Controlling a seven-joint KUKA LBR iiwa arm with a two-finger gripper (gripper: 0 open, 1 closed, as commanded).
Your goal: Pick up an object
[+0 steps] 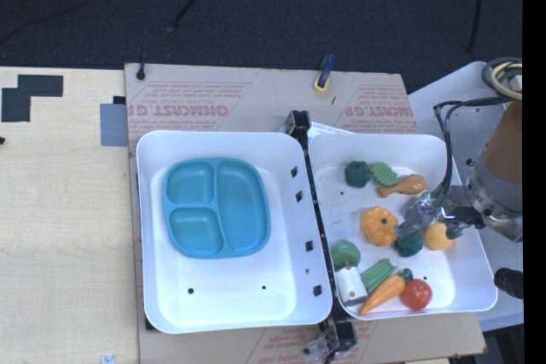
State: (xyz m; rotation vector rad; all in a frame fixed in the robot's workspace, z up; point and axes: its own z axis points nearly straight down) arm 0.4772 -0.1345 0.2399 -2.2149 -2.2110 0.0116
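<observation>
Nearest, a toy carrot [383, 293] lies at the right bin's [465, 290] front rim beside a red tomato [416, 294]; likely light, stiff, slick plastic, best pinched across its thick middle. Farther back, the pincer [420, 216] hovers by an orange pumpkin [379, 226]; whether it's apart, I cannot tell.

One fixed camera looks down at a slant from above the bench [68, 209], framing both white bins [153, 303].

Dark blue carpet [281, 4] with loose cables behind bench; pale wooden tabletop [60, 217]; cardboard sheet [230, 102] under bins
</observation>
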